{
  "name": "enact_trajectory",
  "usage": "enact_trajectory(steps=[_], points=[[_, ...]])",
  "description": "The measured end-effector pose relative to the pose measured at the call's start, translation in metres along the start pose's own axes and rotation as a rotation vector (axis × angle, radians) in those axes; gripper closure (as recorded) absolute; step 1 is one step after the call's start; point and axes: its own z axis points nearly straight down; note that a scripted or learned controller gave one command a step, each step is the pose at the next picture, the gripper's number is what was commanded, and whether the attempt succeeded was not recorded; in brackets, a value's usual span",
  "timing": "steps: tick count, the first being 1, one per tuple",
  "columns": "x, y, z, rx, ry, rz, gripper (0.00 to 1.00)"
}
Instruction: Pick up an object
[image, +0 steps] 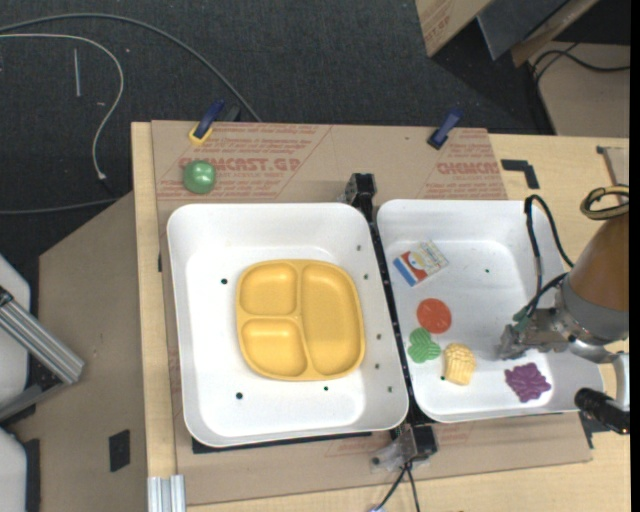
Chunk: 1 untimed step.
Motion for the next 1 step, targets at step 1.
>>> enact_trajectory(steps=[1], points=[[-0.0001, 0.004, -0.043, -0.003, -0.003, -0.002, 1.0]])
